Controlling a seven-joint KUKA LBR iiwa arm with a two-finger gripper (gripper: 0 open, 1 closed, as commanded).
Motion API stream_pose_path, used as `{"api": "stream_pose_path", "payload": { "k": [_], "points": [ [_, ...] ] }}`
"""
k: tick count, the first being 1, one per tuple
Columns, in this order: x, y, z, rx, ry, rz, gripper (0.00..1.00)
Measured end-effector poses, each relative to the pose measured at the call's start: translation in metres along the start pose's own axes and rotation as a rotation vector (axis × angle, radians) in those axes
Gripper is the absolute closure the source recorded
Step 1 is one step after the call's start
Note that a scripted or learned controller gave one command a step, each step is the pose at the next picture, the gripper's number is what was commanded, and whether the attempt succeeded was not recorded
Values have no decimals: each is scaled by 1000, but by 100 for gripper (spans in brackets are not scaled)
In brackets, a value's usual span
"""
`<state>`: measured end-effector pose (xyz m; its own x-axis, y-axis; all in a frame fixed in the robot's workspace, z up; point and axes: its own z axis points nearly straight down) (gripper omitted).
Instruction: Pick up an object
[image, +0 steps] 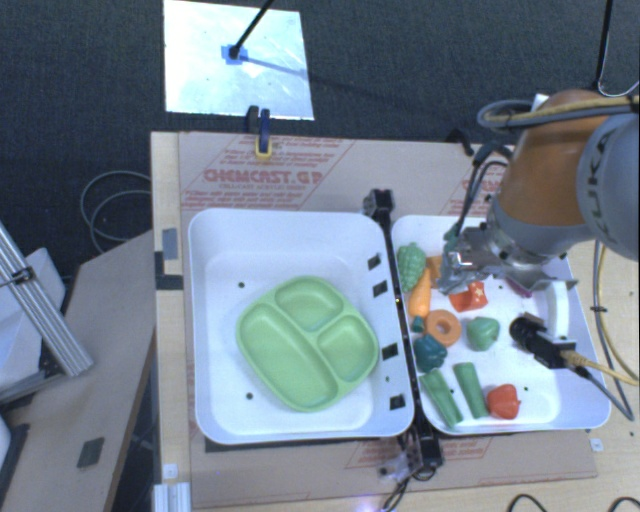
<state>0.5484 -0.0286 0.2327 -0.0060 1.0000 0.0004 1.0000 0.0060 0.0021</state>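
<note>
- Where the arm reaches in over the right bin (585, 410): jaws (462, 272) lowered near that bin's far edge, just above a red-and-white piece (470, 297); released or clenched, cannot tell.
- Beside them, toward the bin's left wall: orange carrot (421, 292), green leafy vegetable (411, 262).
- Mid-bin: orange ring (442, 327), green pepper (482, 332), teal piece (430, 352).
- Along the near edge: two green sticks (455, 390), red piece (503, 400).
- Left bin (215, 400): light green divided plate (306, 342), centred.
</note>
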Motion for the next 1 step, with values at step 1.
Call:
{"api": "stream_pose_path", "payload": {
  "k": [1],
  "points": [
    [6, -8, -1, 2, 0, -1, 100]
  ]
}}
